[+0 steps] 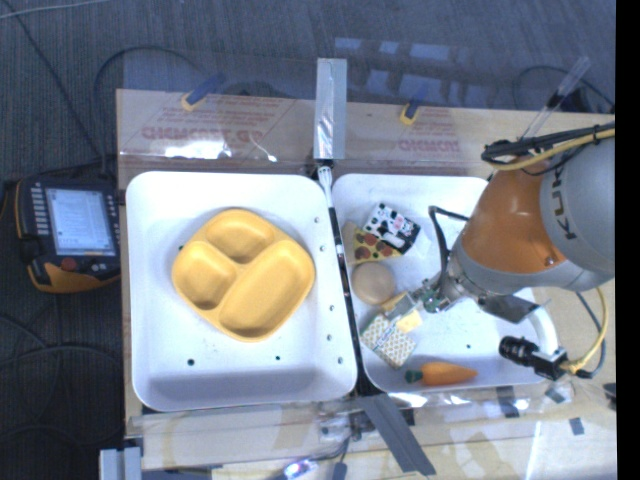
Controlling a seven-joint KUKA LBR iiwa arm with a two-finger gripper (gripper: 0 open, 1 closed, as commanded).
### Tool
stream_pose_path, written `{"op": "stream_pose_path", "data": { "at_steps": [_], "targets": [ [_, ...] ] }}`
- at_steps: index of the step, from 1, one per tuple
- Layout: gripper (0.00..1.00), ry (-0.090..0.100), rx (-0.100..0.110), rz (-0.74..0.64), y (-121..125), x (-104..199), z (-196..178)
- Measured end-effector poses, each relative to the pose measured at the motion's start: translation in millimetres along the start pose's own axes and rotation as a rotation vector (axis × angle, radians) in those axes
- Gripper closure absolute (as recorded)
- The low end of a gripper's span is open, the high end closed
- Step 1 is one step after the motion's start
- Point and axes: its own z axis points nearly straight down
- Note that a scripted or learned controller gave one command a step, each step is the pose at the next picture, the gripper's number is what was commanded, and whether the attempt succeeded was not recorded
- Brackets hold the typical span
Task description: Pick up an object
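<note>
Carrot (443, 373), toy, lying nearest at the right bin's (470, 193) front wall. Checkered block (390, 340) sitting just beside it; round tan ball (372, 282) and spotted box (389, 230) behind. Pincer (408, 309) hovering over the checkered block; whether it is wide or narrow I cannot tell. Block is probably light and stiff, best taken across its flat sides. Yellow divided dish (243, 272) resting in the left bin (150, 298).

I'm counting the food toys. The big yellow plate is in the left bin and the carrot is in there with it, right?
Not quite. The yellow plate is in the left bin, but the carrot lies in the right bin, near its front edge. The camera view shows it.
</note>
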Motion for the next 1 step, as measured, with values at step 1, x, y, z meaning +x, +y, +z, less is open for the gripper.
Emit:
{"op": "stream_pose_path", "data": {
  "at_steps": [1],
  "targets": [
    [1.0,0.015,0.027,-0.064,96.7,28.8,-74.4]
  ]
}}
